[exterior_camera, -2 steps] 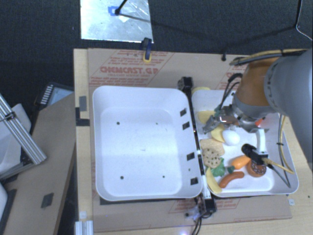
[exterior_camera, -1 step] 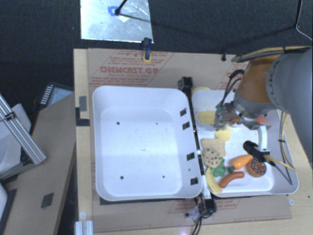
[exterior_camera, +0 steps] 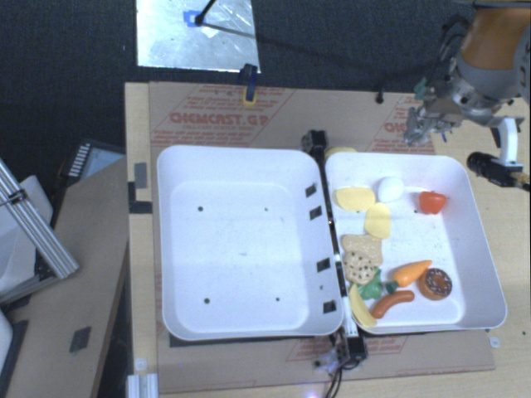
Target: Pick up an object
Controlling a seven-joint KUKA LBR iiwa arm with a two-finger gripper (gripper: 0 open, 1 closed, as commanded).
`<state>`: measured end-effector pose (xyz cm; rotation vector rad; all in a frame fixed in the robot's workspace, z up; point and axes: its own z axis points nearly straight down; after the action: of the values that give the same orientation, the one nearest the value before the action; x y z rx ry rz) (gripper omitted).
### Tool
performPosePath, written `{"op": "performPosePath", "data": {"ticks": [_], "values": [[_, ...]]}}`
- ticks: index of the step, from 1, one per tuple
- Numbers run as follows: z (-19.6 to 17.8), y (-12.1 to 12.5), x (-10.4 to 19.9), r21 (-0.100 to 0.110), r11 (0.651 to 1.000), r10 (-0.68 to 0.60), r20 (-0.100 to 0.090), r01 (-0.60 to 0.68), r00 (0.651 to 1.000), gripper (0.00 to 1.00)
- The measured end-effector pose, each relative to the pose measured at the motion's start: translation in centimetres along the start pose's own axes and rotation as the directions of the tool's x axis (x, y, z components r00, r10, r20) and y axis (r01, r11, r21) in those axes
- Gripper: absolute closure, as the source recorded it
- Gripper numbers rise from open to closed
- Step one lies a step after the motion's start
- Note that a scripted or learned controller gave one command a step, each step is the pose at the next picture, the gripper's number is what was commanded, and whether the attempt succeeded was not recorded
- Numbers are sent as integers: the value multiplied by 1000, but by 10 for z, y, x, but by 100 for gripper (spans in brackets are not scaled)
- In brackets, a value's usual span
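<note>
**Robot arm waits above the far edge of a bin of toy food**

Two shallow white bins sit side by side on a bench, seen from above at a slant. The left bin point(exterior_camera: 241, 247) has nothing in it. The right bin point(exterior_camera: 477, 247) holds a scatter of toy food: a white egg point(exterior_camera: 390, 189) and a red tomato point(exterior_camera: 431, 201) near the far wall, two pale yellow slices point(exterior_camera: 354, 198) beside them, crackers point(exterior_camera: 361, 259) near the divider, and closer to the camera an orange carrot point(exterior_camera: 411, 272), a chocolate doughnut point(exterior_camera: 435, 283), a sausage point(exterior_camera: 392, 303) and a banana point(exterior_camera: 359, 305).

The grey and orange arm reaches in from the right. Its gripper point(exterior_camera: 419, 127) hangs above the bench just beyond the far rim of the right bin, apart from every object. Whether its fingers are open or closed cannot be told; they are small and blurred here.

Nothing appears to be held, so the task looks to be at its approach step. The next move likely calls for travelling over the right bin, choosing a well-separated piece such as the egg or tomato, and descending squarely onto it.
</note>
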<state>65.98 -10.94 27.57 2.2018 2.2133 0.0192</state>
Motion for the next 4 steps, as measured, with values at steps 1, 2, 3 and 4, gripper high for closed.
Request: {"op": "performPosePath", "data": {"ticks": [1,2,3,4], "values": [[-126,10,-23,5,1000,1,0,-1,1000,100],[-103,10,-98,20,1000,10,-1,-10,1000,100],[-266,-1,-98,2,1000,0,3,0,1000,100],[-260,15,-86,17,1000,0,-3,0,1000,100]]}}
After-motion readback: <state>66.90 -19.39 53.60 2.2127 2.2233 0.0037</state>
